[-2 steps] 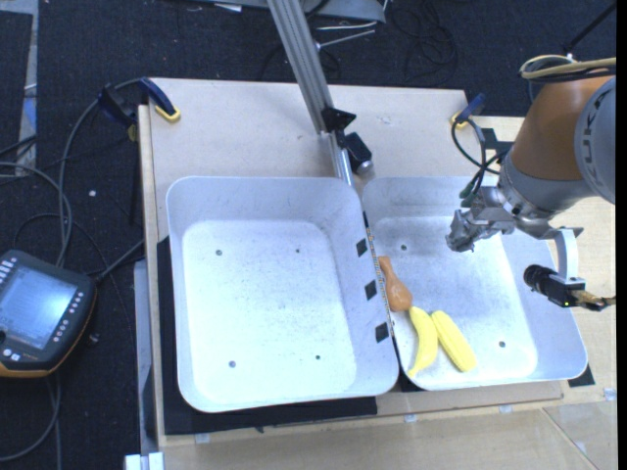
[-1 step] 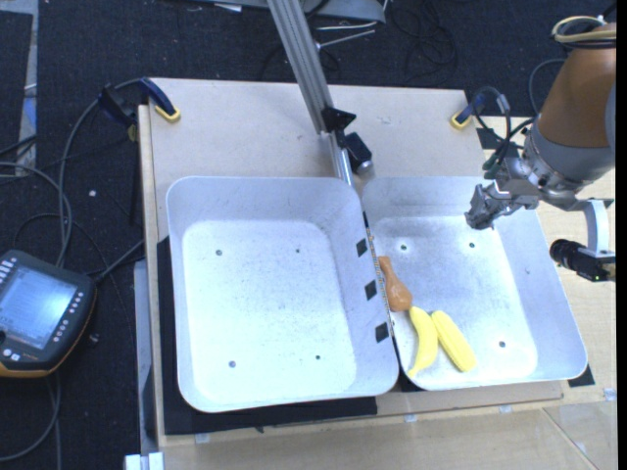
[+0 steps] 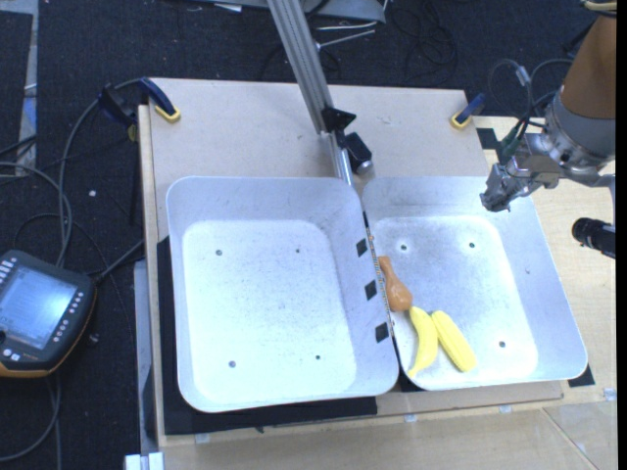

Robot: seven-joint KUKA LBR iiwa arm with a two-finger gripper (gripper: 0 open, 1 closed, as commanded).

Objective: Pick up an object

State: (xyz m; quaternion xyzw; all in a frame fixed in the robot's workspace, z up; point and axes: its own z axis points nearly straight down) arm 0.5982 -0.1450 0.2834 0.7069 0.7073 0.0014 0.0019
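In the right bin (image 3: 534, 262), near its front left part, lie two yellow pieces: a curved banana (image 3: 424, 339) and a stubbier yellow piece (image 3: 454, 340) beside it. An orange, pear-shaped object (image 3: 394, 285) lies just behind them, close to the divider between the bins. My gripper (image 3: 495, 196) hangs over the back right corner of the right bin, well away from all three objects, with nothing seen in it.
The left bin (image 3: 196, 213) sits beside the right one. A slanted metal pole (image 3: 304, 52) with a clamp rises from the bench behind the bins. A teach pendant (image 3: 34, 306) lies off the bench at far left. Yellow clamps (image 3: 165, 111) hold the bench's back corners.
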